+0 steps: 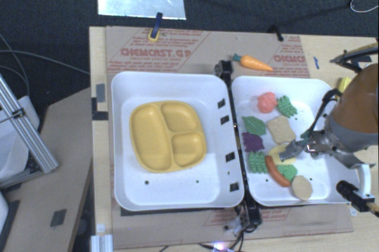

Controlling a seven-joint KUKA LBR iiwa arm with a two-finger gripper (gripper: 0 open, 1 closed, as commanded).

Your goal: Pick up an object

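Cardboard sheet (177, 46) under bins: red "CHEMCAST GP"; repeated, partly cut, at right

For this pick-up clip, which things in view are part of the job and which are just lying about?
Part of the job:
- pincer, low over the right bin
- toy foods there: pink piece, tan slice, purple grapes, red sausage

Lying about:
- yellow divided tray in the left bin
- carrot on the bench
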